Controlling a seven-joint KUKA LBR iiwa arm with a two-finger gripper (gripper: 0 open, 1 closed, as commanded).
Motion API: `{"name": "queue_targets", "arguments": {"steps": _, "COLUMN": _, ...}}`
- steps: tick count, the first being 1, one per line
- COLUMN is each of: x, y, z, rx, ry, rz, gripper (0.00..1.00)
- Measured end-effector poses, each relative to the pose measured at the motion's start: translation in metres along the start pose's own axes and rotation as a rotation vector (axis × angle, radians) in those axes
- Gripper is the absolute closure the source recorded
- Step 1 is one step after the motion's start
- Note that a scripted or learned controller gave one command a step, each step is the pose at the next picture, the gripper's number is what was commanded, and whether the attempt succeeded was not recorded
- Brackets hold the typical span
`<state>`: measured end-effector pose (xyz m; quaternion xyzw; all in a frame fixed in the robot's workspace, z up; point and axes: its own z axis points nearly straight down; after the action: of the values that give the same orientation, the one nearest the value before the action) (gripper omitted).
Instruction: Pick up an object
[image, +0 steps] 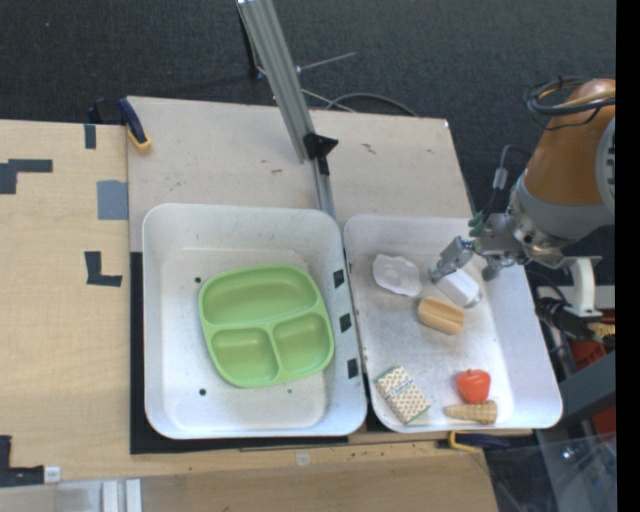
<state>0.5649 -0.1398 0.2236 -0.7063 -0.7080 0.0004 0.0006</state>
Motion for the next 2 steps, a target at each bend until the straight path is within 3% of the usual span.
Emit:
{"name": "queue_targets", "arguments": {"steps": 1, "x": 0.0, "y": 0.0, "z": 0.0, "rx": 0.0, "ry": 0.0, "rz": 0.0, "gripper": 0.0}}
{"name": "queue_targets", "arguments": {"steps": 2, "x": 0.0, "y": -0.01, "z": 0.059, "rx": 0.006, "ry": 0.0, "rz": 0.001, "gripper": 0.0}}
